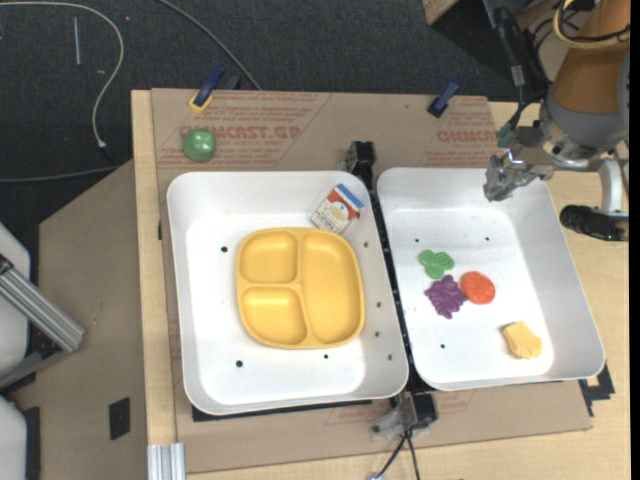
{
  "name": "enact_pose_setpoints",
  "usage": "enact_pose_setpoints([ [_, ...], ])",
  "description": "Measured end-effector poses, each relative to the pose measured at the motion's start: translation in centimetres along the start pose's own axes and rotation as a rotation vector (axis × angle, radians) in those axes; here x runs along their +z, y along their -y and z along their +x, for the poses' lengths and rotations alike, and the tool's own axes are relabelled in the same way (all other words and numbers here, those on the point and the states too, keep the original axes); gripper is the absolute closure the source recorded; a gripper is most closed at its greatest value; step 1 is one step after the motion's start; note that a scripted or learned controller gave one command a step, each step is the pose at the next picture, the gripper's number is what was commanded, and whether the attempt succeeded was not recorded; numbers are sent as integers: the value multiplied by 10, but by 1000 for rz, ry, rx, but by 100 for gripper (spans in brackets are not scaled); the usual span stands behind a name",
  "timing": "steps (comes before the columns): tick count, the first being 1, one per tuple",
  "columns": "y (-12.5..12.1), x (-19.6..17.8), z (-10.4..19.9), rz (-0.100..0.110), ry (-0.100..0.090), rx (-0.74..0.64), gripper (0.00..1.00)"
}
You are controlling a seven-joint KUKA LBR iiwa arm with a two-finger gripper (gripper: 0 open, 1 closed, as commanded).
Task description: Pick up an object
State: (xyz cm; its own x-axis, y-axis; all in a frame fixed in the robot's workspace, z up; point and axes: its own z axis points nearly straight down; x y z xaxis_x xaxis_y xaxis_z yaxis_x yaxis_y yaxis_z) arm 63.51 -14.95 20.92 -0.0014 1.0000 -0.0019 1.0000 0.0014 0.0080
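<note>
Pincer (503, 183) nr "GUNCAST" cardboard (300, 128)

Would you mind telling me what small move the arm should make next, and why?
Probably shift the gripper toward the near side of the right bin and stop above the orange piece. The gripper sits at the bin's far rim, apart from the toy foods, which lie nearer the middle.
</note>
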Motion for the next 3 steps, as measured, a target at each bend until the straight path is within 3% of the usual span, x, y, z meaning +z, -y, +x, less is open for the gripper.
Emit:
enact_pose_setpoints([
  [1, 2, -49, 7, 0, -1, -1, 100],
  [3, 51, -39, 95, 13, -4, -2, 100],
])
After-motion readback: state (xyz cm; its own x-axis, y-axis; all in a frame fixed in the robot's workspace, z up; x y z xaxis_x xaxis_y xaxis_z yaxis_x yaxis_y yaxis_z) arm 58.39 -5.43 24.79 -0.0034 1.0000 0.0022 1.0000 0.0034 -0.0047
